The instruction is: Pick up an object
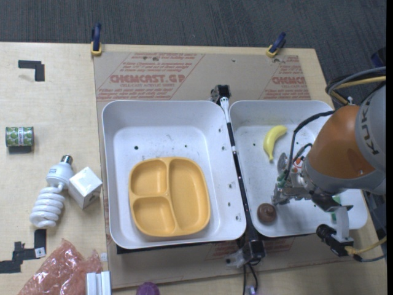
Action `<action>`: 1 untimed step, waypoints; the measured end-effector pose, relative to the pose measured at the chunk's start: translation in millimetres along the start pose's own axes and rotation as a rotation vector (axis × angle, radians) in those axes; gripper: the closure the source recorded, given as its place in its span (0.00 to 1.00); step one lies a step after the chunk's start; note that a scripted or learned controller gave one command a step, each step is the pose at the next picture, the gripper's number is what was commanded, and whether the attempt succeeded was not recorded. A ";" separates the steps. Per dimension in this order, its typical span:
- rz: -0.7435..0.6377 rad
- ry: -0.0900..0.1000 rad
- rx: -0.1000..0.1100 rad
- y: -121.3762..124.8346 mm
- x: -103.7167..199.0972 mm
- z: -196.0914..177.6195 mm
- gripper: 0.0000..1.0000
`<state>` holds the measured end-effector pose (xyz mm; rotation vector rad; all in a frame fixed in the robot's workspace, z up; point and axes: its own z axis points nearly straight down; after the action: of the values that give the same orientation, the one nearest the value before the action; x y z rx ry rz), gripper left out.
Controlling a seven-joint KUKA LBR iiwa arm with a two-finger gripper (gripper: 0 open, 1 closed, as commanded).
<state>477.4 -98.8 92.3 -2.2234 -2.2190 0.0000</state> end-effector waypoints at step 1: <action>0.002 0.000 -0.003 1.5 -0.5 -9.9 1.00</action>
<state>478.9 -99.3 102.2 -2.2269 -2.2184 -0.0027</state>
